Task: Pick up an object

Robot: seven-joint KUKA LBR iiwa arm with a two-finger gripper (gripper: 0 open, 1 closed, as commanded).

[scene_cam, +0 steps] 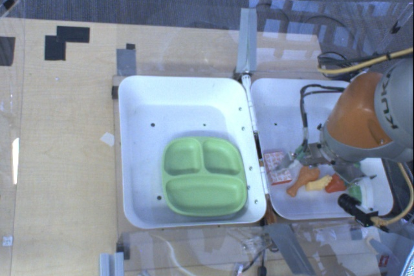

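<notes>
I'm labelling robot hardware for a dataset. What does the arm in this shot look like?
A bulky rounded arm, grey with a broad orange band above the wrist. Part of dark lettering shows on the grey shell. Black cables loop beside it, and a yellow hose runs behind.

You have: two white bins (139, 139), smooth matt plastic. One green divided plate (206, 176), smooth plastic with a soft sheen. Surface (58, 158), pale wood, matt. Arm's orange band (356, 116), glossy. Small orange (302, 180), yellow (317, 184) and red (334, 184) toy pieces, smooth plastic-looking.
</notes>
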